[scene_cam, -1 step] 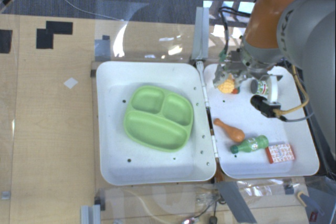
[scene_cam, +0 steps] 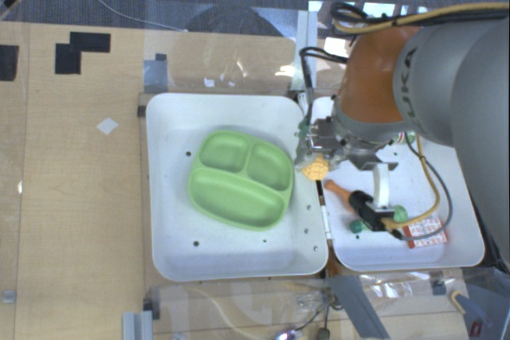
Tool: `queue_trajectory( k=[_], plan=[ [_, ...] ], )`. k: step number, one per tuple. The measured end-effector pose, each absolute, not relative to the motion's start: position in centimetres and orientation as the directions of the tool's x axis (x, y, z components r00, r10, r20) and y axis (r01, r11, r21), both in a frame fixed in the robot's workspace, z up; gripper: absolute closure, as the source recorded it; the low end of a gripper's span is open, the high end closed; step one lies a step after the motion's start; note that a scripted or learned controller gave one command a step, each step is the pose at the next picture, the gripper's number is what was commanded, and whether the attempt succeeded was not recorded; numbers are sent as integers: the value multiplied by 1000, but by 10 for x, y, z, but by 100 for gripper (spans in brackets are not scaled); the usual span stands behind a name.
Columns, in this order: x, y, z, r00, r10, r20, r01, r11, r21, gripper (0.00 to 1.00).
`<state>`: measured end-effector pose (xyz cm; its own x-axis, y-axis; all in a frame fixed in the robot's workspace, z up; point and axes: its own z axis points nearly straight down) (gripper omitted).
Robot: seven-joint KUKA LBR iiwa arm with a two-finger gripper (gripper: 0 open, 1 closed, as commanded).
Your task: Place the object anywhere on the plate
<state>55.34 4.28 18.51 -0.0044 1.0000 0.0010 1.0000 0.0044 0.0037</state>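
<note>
Arm (scene_cam: pixel 430 68): reaching in from the right, grey with an orange band, covering the upper part of the right bin.
Left bin (scene_cam: pixel 171 251): lying white and shallow beside its twin, holding the plate.
Right bin (scene_cam: pixel 462 211): lying edge to edge with the left bin, carrying a few small things in its lower half.
Plate (scene_cam: pixel 239 179): sitting near the middle of the left bin, green, divided into three compartments, turned at a slant.
Gripper (scene_cam: pixel 315 155): hanging over the shared rim between the bins, just right of the plate (open or closed cannot be told from this angle).
Packet (scene_cam: pixel 426 231): lying red and white near the right bin's lower edge.
Orange piece (scene_cam: pixel 336 189): lying slantwise in the right bin, close to the shared rim.
Yellow object (scene_cam: pixel 316 168): showing directly under the gripper, over the shared rim, near the plate's right edge but off it; gripped or merely resting, cannot tell.
Green bit (scene_cam: pixel 357 227): lying below the orange piece.
</note>
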Motion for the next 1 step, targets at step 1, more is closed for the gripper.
queue_trajectory(
  k=[1],
  plan=[
    [553,43,185,-4,1000,1,1000,4,3,0]
  ],
)
